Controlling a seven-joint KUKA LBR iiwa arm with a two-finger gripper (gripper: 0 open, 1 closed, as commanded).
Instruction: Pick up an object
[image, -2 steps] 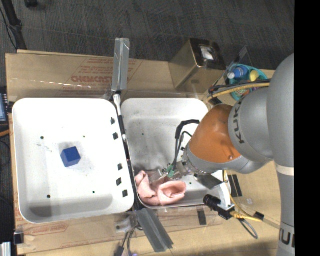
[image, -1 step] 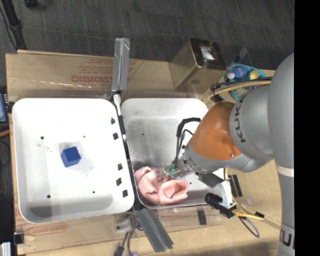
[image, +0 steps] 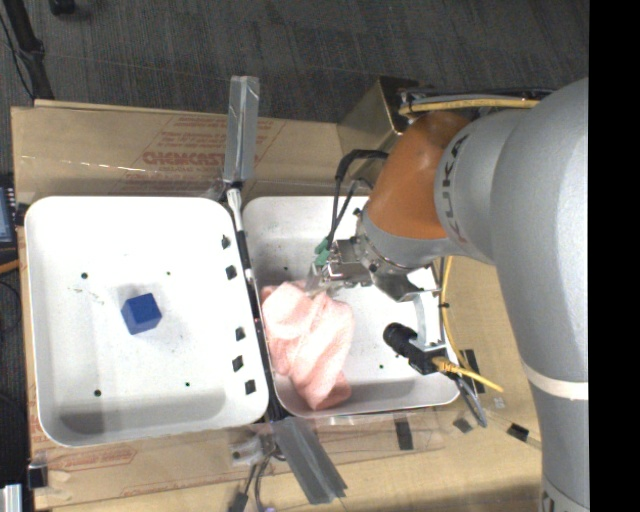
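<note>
Camera view hides your gripper's (image: 325, 283) jaw state, I cannot tell it; soft pink cloth (image: 310, 342) could slip free when lifted.

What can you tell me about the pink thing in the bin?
The pink cloth looks soft and crumpled, like a small towel or rag, pale pink with lighter folds. It lies bunched in a heap in the right bin, against that bin's left wall and reaching toward its near edge. The gripper is right at the cloth's upper end, where the fabric seems to rise toward it, though I cannot tell if it is gripped. Nothing else touches it except the bin's floor and wall.
</note>
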